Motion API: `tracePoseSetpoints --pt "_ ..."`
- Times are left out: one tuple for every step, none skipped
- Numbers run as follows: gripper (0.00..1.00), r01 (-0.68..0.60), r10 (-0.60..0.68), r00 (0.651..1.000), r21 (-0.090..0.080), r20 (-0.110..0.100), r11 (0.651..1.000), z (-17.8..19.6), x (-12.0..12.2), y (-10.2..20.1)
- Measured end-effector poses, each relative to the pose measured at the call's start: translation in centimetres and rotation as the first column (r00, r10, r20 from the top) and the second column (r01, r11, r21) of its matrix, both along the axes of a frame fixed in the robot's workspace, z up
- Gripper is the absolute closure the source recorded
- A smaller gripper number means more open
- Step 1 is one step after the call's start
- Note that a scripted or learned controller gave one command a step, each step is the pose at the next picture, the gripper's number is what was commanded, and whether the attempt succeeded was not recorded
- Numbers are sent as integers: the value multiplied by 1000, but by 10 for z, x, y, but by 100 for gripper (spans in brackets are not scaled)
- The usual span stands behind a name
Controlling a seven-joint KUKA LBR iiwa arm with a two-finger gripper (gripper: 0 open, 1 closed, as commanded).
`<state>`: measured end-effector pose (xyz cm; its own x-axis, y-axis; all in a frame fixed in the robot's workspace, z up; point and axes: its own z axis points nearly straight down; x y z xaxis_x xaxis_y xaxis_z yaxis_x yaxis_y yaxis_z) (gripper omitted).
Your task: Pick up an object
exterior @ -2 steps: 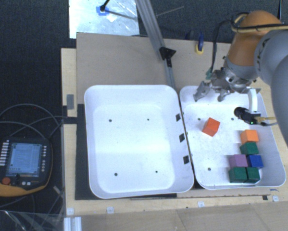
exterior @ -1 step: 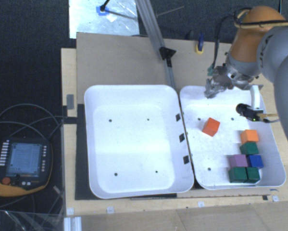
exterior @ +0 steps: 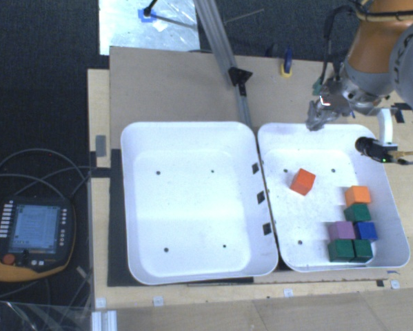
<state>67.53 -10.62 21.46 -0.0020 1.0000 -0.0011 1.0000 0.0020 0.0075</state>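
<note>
In the right bin point(exterior: 283, 143) an orange-red cube point(exterior: 303, 182) lies alone near the middle. A cluster of blocks sits at the bin's right front: an orange one point(exterior: 358, 195), a dark green one point(exterior: 360, 212), a purple one point(exterior: 341, 229), a blue one point(exterior: 366, 231) and green ones point(exterior: 349, 250). My gripper point(exterior: 318, 119) hangs over the bin's far rim, behind and to the right of the lone cube, well apart from every block. Nothing shows between its tips.
The left bin point(exterior: 189, 198) lies beside the right one, joined by black clips point(exterior: 260, 197). A slanted metal pole point(exterior: 220, 40) crosses the back. A teach pendant point(exterior: 30, 236) with cables lies left of the bench. A black fitting point(exterior: 369, 146) sits by the right bin's far right edge.
</note>
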Motion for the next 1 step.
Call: tracePoseSetpoints --pt "100 -1 1 1000 0 -6 1000 -13 1 0"
